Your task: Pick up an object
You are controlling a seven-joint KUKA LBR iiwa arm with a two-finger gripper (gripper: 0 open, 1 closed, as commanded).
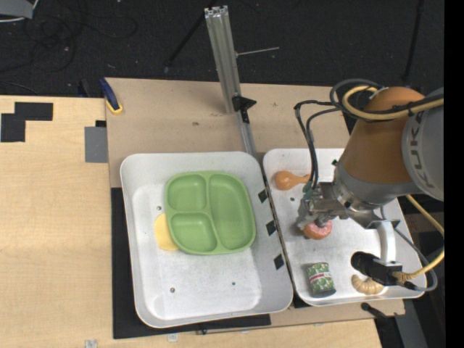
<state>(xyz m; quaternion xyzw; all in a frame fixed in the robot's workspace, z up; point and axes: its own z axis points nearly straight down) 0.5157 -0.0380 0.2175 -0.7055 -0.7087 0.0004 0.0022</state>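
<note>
Right bin [290, 267]: tool [316, 220] lowered onto a pink-and-red rounded object [319, 230], touching its top; whether it is parted or clamped cannot be told. Also there: orange pear-shaped item [287, 180], green can [319, 278], tan croissant-like piece [368, 286]. Left bin [203, 296]: green divided tray [210, 212], yellow piece [164, 233].

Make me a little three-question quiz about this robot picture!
1. True or false: the green tray sits in the left bin.
2. Which lies nearest the gripper? A) pink object B) green can C) yellow object
3. Fill in: the orange object lies in the ____ bin.

Key: 1 true; 2 A; 3 right.
</note>
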